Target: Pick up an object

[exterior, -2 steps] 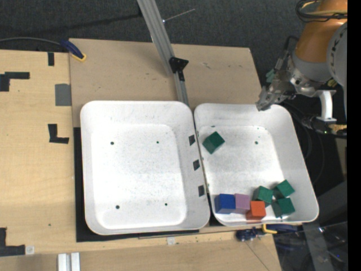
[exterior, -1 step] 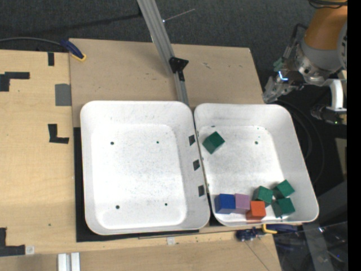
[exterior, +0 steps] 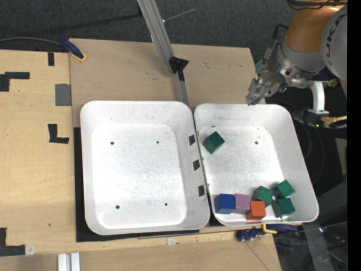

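My gripper [exterior: 256, 93] hangs above the far rim of the right bin [exterior: 293, 130], its fingers pointing down and left. Nothing shows between them. A green block [exterior: 213, 141] lies alone in the right bin's far left part, below and to the left of the gripper. Along that bin's near edge sits a cluster: a blue block [exterior: 225, 202], a lilac block [exterior: 242, 201], an orange block [exterior: 257, 209] and three green blocks [exterior: 277, 196].
The left bin [exterior: 135, 165] lies beside the right one, sharing a dark seam with clips. A slanted metal pole [exterior: 161, 30] rises behind the bins. Cables hang at the right past the bin. A blue clamp [exterior: 73, 48] lies at the bench's far left.
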Tool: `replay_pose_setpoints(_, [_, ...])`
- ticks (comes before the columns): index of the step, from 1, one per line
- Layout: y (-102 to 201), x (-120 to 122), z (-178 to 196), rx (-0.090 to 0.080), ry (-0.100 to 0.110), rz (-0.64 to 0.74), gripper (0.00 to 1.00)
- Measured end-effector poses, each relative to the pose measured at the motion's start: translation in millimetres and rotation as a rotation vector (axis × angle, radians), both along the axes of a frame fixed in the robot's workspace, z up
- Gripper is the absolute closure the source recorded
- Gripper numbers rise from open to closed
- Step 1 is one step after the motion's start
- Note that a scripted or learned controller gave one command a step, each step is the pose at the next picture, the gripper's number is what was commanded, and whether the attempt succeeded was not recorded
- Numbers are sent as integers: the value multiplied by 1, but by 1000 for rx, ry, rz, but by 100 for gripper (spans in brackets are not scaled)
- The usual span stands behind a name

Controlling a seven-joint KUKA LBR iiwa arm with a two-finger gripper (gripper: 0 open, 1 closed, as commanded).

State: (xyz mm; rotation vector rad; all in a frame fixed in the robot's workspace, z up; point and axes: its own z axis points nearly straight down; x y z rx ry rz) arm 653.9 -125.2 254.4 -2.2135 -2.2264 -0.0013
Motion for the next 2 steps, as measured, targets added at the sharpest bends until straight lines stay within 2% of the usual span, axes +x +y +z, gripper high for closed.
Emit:
replay_pose_setpoints(1, [41, -20, 2, 0, 1, -1, 100])
replay_pose_setpoints(2, [92, -38, -13, 0, 3, 0, 100])
